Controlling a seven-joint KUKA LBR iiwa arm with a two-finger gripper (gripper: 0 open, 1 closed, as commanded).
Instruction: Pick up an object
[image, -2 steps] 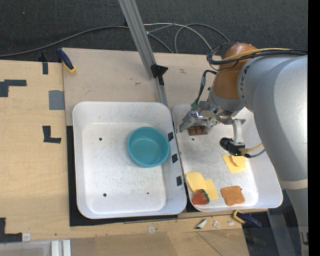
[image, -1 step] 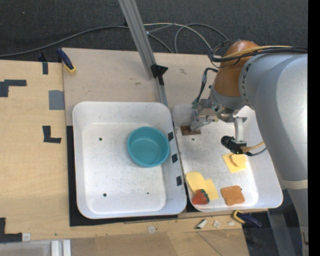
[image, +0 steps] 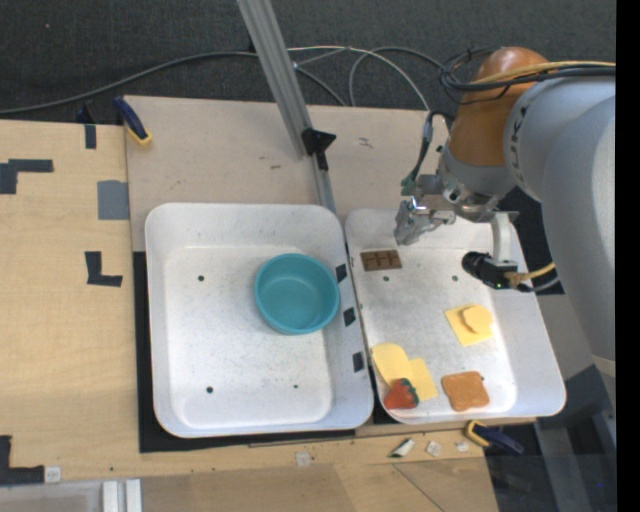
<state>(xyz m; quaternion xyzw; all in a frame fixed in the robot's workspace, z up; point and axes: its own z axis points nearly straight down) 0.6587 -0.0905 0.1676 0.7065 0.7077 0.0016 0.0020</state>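
Five objects, one bowl

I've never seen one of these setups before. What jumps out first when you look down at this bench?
The big grey arm with its orange band reaches in from the right, its gripper poised over the far end of the right bin. Next comes the teal bowl, sitting alone in the left bin. Small yellow, orange and red pieces cluster at the right bin's near end.
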